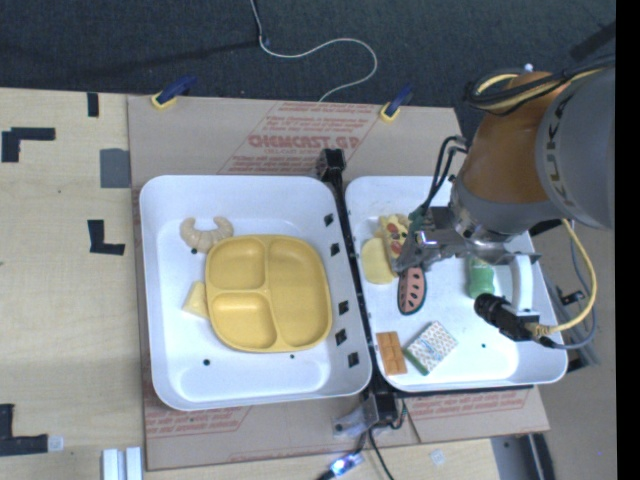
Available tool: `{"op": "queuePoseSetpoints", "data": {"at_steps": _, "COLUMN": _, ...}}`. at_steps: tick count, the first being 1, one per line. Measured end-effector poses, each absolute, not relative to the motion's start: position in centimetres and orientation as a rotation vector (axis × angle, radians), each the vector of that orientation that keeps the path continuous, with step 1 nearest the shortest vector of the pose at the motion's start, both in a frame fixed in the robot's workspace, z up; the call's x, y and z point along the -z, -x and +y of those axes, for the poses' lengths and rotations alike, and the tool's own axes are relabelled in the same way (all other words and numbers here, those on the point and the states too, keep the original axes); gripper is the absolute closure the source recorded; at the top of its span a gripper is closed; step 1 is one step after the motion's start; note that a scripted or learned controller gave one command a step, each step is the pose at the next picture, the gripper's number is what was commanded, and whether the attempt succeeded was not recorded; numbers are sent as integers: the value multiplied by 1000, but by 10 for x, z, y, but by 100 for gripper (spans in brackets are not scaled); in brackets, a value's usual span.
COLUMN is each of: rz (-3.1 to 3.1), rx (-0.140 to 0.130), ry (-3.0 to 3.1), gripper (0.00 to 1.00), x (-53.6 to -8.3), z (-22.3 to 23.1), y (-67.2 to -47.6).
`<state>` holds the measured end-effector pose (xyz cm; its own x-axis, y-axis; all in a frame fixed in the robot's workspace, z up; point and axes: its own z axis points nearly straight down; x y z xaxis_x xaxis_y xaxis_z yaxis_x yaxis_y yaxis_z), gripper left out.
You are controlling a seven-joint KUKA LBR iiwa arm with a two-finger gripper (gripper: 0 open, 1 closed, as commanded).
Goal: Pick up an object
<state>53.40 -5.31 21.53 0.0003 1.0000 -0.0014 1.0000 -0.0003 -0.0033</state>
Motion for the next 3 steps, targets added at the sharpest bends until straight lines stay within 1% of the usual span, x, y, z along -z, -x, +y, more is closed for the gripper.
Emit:
{"op": "queuePoseSetpoints", "data": {"at_steps": 1, "rz": -2221, "rx": -5, "ry": 2219, "gripper": 100, "x": -215, "z": -46, "y": -525}}
{"op": "queuePoseSetpoints", "data": {"at_steps": 2, "rz": -2223, "rx": 0, "ry": 2219, "gripper": 100, "x": -233, "z": -45, "y": -536}}
{"op": "queuePoseSetpoints", "data": {"at_steps": 3, "rz": -2221, "rx": -4, "ry": 2220, "gripper": 100, "x": -232, "z": -53, "y": -531}}
